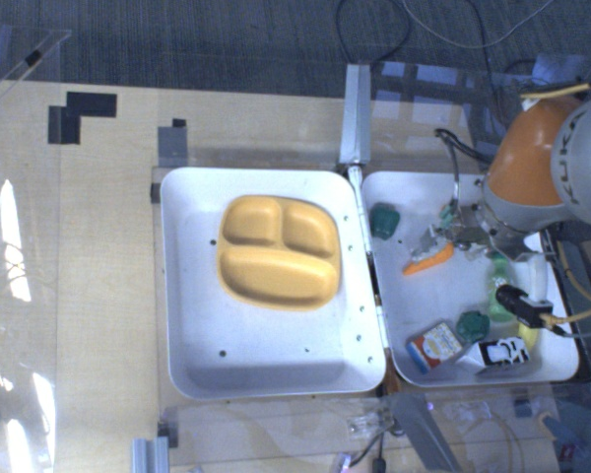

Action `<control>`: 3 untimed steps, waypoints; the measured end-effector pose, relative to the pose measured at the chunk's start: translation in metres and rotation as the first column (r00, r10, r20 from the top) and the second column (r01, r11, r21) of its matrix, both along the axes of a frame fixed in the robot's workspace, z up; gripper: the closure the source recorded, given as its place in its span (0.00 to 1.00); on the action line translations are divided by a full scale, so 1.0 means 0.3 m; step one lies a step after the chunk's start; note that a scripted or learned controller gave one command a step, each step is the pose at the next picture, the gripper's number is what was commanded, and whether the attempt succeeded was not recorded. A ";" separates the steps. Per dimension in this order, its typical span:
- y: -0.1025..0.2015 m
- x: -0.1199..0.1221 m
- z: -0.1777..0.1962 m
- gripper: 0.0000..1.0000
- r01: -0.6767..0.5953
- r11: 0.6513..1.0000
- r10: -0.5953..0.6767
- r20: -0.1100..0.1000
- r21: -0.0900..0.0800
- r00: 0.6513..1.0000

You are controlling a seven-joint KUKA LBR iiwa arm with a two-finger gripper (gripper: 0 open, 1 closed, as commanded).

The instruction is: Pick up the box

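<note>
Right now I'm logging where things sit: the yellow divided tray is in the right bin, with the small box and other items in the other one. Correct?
Not quite. The camera view shows the yellow divided tray in the left bin; the small box and other items lie in the right bin.

You look down from one camera fixed high above the bench, tilted a little. It sits far enough back to show you both white bins side by side. The arm comes in from your right.
</note>
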State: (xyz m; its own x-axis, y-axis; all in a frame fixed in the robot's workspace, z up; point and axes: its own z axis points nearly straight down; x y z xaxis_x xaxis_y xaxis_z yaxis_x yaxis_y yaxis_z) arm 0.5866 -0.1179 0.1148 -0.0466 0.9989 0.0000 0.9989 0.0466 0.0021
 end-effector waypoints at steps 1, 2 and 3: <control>0.049 -0.237 -0.083 0.00 0.165 0.986 -0.165 0.006 0.001 0.986; -0.151 -0.307 -0.028 0.00 0.139 0.990 -0.139 0.004 0.000 0.990; -0.173 -0.115 -0.088 0.00 -0.202 0.979 0.202 0.007 0.004 0.979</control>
